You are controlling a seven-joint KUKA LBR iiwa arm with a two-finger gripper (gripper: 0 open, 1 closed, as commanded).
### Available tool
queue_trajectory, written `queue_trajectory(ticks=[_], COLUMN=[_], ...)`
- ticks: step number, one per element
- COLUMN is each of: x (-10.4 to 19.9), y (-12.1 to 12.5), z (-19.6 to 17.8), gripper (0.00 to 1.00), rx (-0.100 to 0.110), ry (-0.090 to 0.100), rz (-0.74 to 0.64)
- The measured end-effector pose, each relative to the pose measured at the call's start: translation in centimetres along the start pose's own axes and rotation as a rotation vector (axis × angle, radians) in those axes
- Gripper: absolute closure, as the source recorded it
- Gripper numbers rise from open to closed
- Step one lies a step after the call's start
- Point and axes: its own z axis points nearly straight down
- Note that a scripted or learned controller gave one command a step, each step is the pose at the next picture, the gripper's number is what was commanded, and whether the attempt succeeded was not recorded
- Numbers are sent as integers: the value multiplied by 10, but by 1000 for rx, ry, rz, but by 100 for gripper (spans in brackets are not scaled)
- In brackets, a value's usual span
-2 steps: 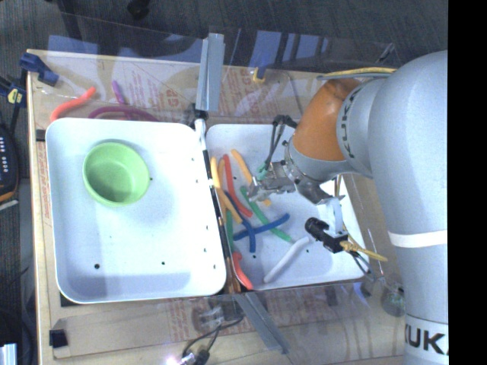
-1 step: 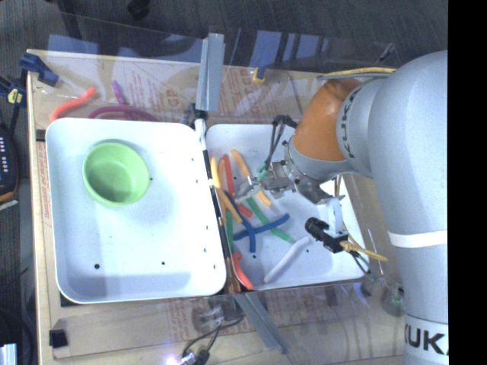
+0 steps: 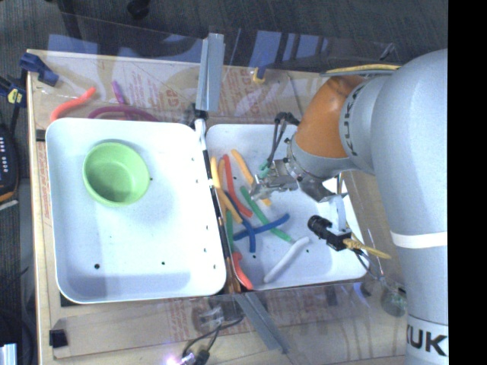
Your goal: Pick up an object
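Note:
In the right bin (image 3: pixel 304 139) lies a heap of thin sticks. An orange stick (image 3: pixel 242 166) and a red stick (image 3: pixel 227 175) lie at its left, with green sticks (image 3: pixel 253 207) under them. Two blue sticks (image 3: pixel 259 230) cross near the middle, and a white stick (image 3: pixel 286 261) lies toward the front. My gripper (image 3: pixel 266 186) hangs low over the heap, just right of the orange stick and above the green ones. No stick shows between its tips.
The left bin (image 3: pixel 152 272) holds a green bowl (image 3: pixel 116 173) at its back left. A red piece (image 3: pixel 240 271) lies by the right bin's front left wall. An orange strip (image 3: pixel 72 103) and a purple loop (image 3: pixel 122 113) lie on the bench behind the left bin.

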Motion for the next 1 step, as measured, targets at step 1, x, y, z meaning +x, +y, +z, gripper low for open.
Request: queue_trajectory(ticks=[1], x=[0], y=[0], z=[0], gripper=[0], rx=[0], ry=[-1], rz=[-1])
